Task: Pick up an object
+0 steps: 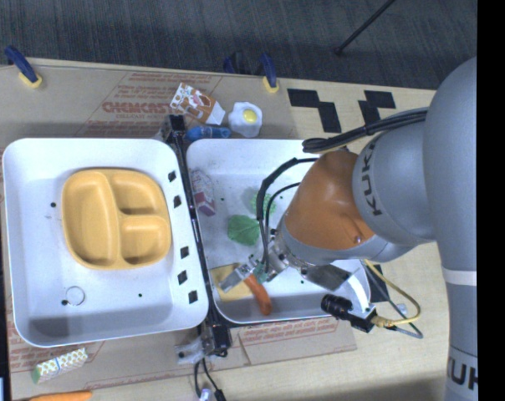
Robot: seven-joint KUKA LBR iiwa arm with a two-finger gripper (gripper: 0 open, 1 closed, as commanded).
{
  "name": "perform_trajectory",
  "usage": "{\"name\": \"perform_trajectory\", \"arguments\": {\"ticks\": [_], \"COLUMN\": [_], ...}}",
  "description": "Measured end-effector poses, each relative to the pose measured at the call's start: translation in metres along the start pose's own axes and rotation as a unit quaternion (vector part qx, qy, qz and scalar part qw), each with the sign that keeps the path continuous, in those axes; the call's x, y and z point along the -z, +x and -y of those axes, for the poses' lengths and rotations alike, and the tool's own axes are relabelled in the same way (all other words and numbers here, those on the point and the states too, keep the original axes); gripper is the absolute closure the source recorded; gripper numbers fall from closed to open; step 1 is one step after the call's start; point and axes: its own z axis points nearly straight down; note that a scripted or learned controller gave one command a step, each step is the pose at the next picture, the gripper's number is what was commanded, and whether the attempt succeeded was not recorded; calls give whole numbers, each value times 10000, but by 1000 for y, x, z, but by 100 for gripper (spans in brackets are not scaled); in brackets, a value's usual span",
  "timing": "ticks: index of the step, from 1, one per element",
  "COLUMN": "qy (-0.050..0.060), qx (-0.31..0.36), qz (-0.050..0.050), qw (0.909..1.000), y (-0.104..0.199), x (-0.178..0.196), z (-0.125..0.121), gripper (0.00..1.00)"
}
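Observation:
My gripper (254,272) is low in the right bin (227,153), near its front left corner, under the orange wrist band. An orange carrot-shaped piece (260,296) lies on the bin floor right at the gripper's tip; I cannot tell whether it is touched or held. A yellow piece (223,276) lies just left of the gripper. A green leafy piece (242,228) lies a little behind it. A small purple and white item (204,197) rests by the bin's left wall.
The left bin (27,224) holds a yellow divided tray (114,217). Behind the bins lie a small printed carton (191,100), a blue item (209,131) and a yellow-white item (246,118). A cable (386,316) trails at the front right.

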Motion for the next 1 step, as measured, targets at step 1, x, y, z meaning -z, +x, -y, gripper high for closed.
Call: {"name": "perform_trajectory", "arguments": {"ticks": [1], "qy": [2], "qx": [26], "qz": [-7], "qw": [10000], "y": [0], "x": [10], "z": [-1], "gripper": [100]}}
